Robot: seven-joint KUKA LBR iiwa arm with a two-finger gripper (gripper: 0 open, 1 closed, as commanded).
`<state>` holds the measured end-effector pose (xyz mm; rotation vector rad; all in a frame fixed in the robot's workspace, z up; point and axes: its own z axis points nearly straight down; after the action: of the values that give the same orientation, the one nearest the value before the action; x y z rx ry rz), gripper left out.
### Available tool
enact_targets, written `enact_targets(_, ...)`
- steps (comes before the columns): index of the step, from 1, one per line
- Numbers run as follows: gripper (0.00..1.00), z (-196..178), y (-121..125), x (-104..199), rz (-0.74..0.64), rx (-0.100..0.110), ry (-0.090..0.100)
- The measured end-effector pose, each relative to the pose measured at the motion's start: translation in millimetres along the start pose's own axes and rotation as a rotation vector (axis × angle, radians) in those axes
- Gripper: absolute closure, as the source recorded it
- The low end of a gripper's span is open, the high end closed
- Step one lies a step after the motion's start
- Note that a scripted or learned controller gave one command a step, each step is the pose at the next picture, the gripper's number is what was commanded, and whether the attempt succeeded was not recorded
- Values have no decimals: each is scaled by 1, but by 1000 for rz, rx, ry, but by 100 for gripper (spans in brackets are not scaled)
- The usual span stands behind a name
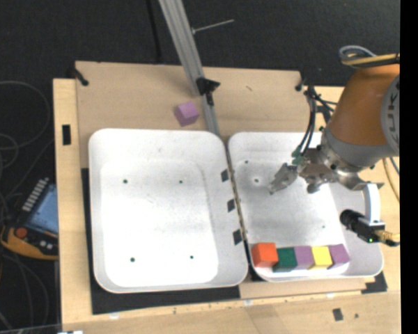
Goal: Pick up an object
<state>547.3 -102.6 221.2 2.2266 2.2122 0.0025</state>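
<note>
The arm (366,113) reaches in from the right, its orange band above a grey wrist (348,160). The gripper (296,179) hangs below and left of the wrist, its two fingers (282,179) spread apart, nothing between them.

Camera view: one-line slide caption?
KUKA arm's hand hovers over the right bin; five colored blocks line its near edge, and a purple cube sits on the bench behind the left bin.
</note>
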Motion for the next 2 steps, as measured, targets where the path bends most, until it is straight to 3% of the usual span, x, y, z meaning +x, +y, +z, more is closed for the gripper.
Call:
enact_targets(1, 0, 78, -17, -83, 1, 10, -2)
enact_targets(2, 0, -13, -37, 51, -16, -4, 3)
